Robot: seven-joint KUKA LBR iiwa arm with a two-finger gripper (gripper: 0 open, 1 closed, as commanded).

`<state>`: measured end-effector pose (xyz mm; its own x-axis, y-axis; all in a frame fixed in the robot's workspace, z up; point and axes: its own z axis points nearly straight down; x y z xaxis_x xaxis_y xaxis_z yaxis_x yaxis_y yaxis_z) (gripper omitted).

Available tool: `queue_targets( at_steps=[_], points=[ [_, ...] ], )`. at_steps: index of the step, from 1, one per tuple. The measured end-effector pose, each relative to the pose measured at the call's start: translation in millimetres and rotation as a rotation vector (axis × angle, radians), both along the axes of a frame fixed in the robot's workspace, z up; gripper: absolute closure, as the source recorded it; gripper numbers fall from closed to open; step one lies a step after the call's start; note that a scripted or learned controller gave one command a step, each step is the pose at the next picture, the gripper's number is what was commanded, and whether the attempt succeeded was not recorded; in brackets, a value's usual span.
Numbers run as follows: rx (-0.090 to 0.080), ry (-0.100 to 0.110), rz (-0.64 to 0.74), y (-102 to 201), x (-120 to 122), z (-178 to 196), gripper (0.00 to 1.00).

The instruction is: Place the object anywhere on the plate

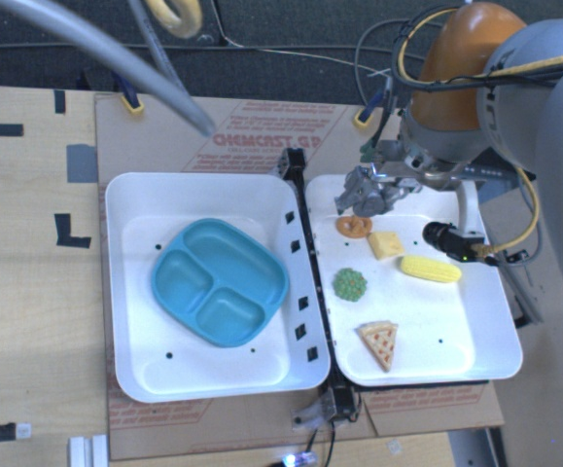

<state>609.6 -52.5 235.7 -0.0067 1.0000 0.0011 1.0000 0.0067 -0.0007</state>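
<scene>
A blue divided plate [221,280] lies in the left bin [130,212]. In the right bin [485,343] lie an orange-brown pretzel-like piece [354,227], a pale yellow cheese cube [386,245], a yellow corn cob [430,269], a green broccoli head [350,284] and a pizza slice [379,343]. My gripper [361,198] hangs at the right bin's back left corner, just above the pretzel piece. From this angle its tips merge into one grey shape.
A black divider [303,261] with clips runs between the two bins. Cables loop behind the arm at the back. A grey pole [96,37] crosses the upper left. Cardboard lies under both bins.
</scene>
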Motion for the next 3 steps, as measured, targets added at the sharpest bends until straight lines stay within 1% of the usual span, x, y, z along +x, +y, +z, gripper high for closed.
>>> queue_targets(
  at_steps=[1, 2, 3],
  points=[
    [0.000, 0.000, 0.000, 47, -1, 4, 1.00],
    [0.000, 0.001, 0.001, 102, -4, 10, 1.00],
    [-0.001, 0.003, -0.001, 151, -11, -9, 1.00]
  ],
)
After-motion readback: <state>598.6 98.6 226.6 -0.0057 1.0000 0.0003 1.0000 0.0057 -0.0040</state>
